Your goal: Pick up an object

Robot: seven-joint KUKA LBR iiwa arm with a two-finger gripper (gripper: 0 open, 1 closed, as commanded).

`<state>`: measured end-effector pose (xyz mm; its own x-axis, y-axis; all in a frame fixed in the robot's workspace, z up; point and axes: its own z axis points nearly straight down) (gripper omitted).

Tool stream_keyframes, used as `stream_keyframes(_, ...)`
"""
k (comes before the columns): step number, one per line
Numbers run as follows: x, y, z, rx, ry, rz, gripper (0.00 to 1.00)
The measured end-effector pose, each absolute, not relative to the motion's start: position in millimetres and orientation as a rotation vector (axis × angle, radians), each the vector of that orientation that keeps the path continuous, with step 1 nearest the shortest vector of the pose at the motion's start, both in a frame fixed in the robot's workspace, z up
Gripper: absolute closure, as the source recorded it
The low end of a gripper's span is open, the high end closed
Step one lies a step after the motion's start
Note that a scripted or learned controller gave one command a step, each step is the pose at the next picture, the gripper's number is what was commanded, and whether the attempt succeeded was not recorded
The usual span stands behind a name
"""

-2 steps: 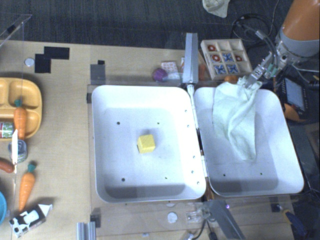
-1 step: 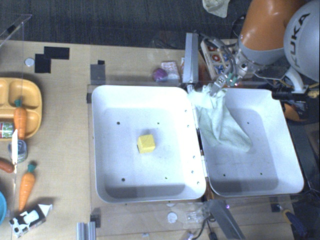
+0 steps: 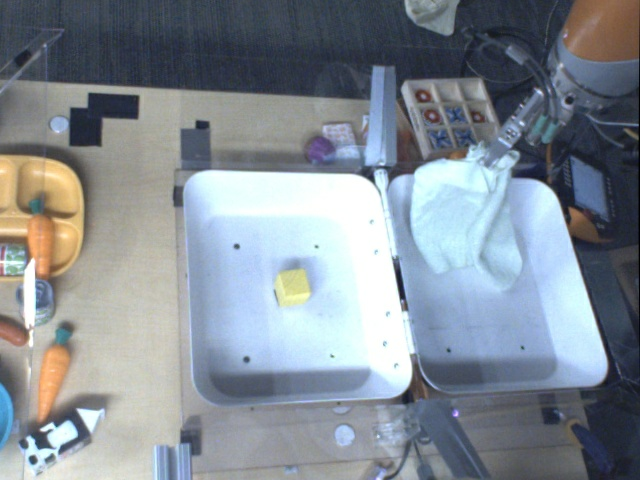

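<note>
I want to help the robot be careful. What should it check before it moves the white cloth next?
1. Is the white cloth pinched by the tool? Ok: its top corner is drawn up into the tool.
2. Is the cloth fully lifted? Not ok: most of it hangs down onto the right bin.
3. Is the cloth inside the bin walls? Ok.
4. Is the yellow block out of the way? Ok: it sits alone in the left bin.
5. Is the grip strong enough to hold? Cannot tell.
</note>
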<state>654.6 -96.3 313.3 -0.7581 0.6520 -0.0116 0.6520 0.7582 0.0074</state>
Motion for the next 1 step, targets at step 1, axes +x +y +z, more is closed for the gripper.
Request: stream_keyframes(1, 619.1, 10.9, 242.5, 1.48, 2.766, 0.005, 1.0)
